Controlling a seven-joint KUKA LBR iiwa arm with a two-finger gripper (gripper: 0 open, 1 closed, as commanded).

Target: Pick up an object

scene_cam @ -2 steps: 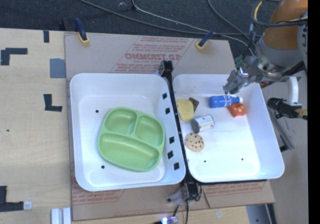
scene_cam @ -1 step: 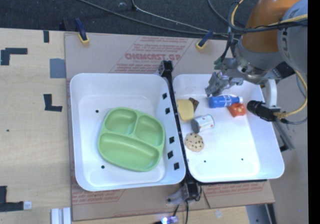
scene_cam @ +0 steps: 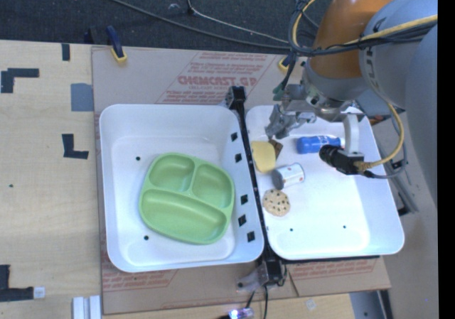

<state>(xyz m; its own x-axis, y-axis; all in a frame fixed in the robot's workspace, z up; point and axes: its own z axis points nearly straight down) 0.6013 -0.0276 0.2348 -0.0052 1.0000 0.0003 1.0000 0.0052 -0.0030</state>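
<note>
Nothing's picked up yet: gripper (scene_cam: 279, 128) hangs over the yellow block (scene_cam: 263, 155), can't tell the jaws' state.

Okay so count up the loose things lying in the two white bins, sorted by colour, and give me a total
Green: 1, the divided plate in the left bin
Yellow: 1, the block in the right bin
Blue: 1, the small item
White and grey: 1, the little cylinder
Tan: 1, the cookie
Total: 5
</note>
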